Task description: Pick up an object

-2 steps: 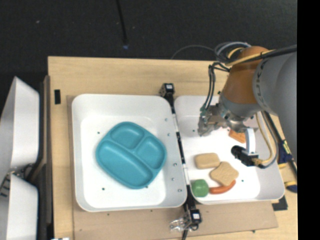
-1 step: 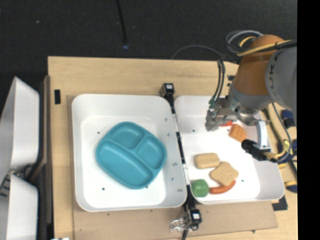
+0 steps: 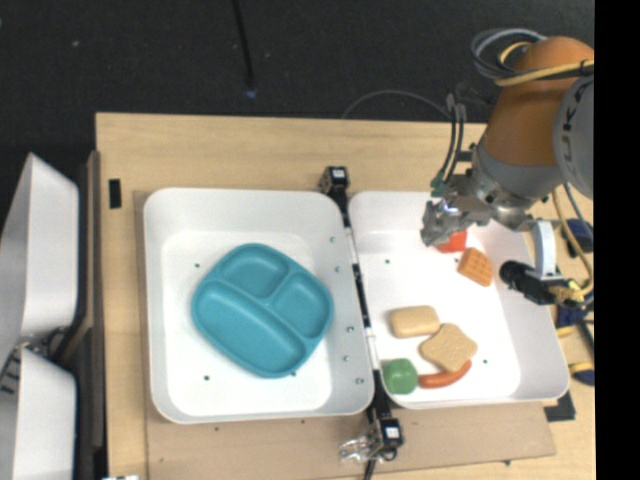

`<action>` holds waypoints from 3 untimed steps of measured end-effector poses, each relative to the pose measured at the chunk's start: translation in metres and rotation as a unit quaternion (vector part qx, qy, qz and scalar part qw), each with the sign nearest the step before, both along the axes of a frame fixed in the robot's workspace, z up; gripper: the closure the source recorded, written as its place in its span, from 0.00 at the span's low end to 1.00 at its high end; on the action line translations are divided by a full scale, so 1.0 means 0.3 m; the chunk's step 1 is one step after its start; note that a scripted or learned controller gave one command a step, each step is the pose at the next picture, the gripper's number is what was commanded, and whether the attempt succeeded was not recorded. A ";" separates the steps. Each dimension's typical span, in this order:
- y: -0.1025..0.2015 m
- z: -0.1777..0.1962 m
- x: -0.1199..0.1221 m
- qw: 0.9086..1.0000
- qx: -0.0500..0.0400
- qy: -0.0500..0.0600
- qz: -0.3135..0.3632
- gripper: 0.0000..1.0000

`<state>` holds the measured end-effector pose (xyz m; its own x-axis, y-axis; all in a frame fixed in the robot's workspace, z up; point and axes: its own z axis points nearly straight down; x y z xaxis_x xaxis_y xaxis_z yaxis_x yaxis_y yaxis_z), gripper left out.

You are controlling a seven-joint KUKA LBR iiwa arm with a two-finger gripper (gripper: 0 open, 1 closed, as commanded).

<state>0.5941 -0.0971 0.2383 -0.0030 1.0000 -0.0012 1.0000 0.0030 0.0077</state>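
My gripper [image 3: 444,230] hangs over the back of the right bin [image 3: 390,268], directly above a small red piece [image 3: 455,240] that peeks out beneath it. An orange waffle-like piece [image 3: 476,266] lies just to its right. Toward the front of that bin lie a tan bread roll [image 3: 413,320], a tan toast slice [image 3: 448,348], a green block [image 3: 399,375] and a red-orange chili [image 3: 443,377]. The arm's orange band [image 3: 530,98] rises at the upper right.
The left bin [image 3: 170,238] holds a teal divided plate [image 3: 262,308]. A black clip [image 3: 334,179] sits at the back where the bins meet, another clip [image 3: 385,433] at the front. Cables and a black-and-white fixture [image 3: 535,268] crowd the right bin's right rim.
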 end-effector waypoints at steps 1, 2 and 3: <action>-0.004 0.052 0.003 1.000 0.000 0.002 0.000 1.00; 0.184 0.077 -0.039 1.000 0.001 0.003 0.002 1.00; 0.339 0.039 -0.107 1.000 0.001 0.004 0.002 1.00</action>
<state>0.5620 0.0046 0.2500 -0.0062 1.0000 0.0007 1.0000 0.0062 -0.0006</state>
